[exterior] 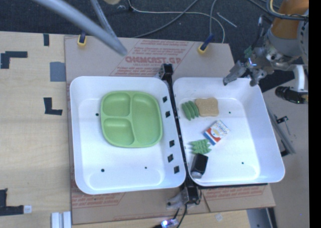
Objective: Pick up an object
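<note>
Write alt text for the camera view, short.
The arm's end effector hovers over the right bin's far edge, holding nothing. That bin holds a tan bread slice, green pea pods, a small carton, a green leafy piece and a black block; the left bin holds a green divided plate.

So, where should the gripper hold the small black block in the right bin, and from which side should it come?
Probably from straight above, closing across the short width of the black block. It lies flat, long axis roughly up-down in the view. The green piece touches its top end, so grip mid-body or lower.
</note>
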{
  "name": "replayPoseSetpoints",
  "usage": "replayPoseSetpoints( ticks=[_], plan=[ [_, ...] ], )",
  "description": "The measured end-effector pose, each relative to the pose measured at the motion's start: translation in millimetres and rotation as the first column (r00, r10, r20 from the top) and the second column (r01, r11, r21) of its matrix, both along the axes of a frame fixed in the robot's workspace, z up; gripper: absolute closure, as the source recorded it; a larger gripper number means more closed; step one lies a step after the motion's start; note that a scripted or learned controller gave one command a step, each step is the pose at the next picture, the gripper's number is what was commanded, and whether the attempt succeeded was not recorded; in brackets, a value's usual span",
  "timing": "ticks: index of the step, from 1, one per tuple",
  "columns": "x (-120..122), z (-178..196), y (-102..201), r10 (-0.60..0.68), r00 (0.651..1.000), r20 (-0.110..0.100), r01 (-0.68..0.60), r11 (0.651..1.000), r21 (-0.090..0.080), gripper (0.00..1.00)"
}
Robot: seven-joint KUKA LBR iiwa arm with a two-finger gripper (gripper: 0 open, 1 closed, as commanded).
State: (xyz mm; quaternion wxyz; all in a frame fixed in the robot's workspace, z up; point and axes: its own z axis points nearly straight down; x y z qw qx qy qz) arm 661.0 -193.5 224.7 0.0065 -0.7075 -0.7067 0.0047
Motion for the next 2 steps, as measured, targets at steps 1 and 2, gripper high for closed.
replayPoseSetpoints(
  ticks=[1,2],
  plan=[
    [2.3,7.5,0.6,0.003,1.000,0.011,-0.003,1.000,-0.002,0.00],
    [-6.7,-45.3,6.3,0.003,1.000,0.006,-0.003,1.000,-0.002,0.00]
  ],
)
